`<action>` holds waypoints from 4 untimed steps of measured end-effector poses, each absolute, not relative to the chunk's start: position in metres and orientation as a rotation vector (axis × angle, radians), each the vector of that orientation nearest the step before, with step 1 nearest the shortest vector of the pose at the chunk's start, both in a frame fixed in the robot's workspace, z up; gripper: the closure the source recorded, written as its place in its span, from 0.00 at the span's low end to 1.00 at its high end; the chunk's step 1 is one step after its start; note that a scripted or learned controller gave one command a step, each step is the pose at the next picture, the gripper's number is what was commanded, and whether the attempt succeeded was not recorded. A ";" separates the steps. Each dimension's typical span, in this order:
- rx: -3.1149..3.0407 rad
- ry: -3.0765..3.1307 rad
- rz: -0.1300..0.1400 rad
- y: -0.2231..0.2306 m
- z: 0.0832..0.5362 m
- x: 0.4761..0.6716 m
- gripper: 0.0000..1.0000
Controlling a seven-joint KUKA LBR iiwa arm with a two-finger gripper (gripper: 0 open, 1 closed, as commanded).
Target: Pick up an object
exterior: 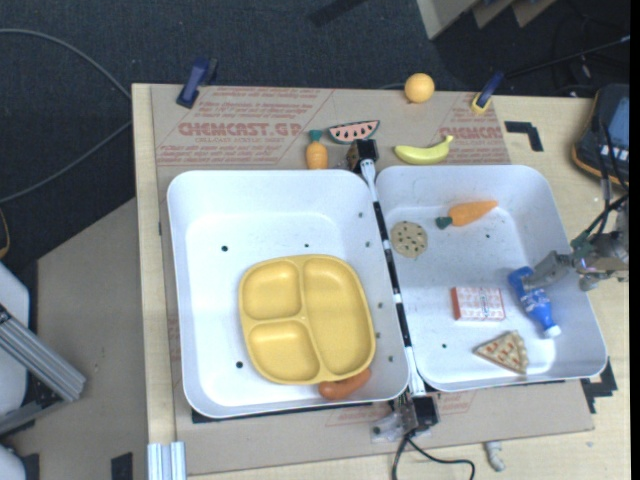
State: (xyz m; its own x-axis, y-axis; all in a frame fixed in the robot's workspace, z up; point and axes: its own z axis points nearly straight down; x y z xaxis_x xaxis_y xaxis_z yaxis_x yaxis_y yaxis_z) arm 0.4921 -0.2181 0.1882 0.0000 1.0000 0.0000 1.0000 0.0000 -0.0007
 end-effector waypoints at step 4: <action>-2.220 -2.224 -0.002 -0.066 0.185 0.532 1.00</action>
